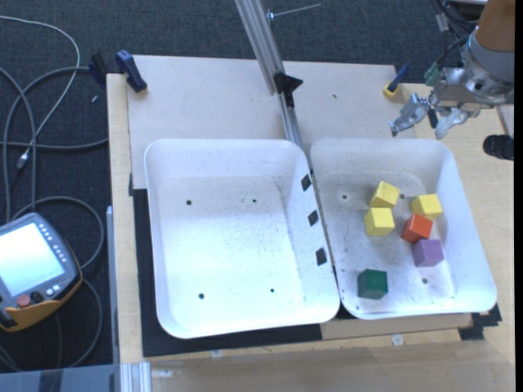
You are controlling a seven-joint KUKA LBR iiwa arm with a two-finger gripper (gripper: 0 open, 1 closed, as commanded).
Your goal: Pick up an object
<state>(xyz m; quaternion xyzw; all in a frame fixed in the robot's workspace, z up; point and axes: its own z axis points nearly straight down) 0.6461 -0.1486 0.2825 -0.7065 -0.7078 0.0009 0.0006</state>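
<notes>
Over the far edge of the right bin (458,166), just beyond its rim, the gripper (425,117) hangs with its fingers spread apart and nothing between them. Down in that bin sit six small blocks. Three are yellow: one yellow block (385,193) nearest the far wall, a second yellow block (378,220) just beside it toward the front, and a third yellow block (426,205) further toward the right wall. The orange block (416,228) sits touching or nearly touching that third one, and the purple block (426,252) is pressed close in front of the orange. The green block (372,283) stands on its own near the front edge, well apart from the rest. The left bin (163,170) has only dark specks on its floor. From where I stand, the arm has yet to pick a target, so the task is barely begun. I'd go for the green block, since it has free floor on every side and the fingers could straddle it without nudging a neighbour. The orange and purple pair look too crowded for a clean descent. Whichever is chosen, the jaws should be squared to two flat faces and come straight down, centred, before closing.
</notes>
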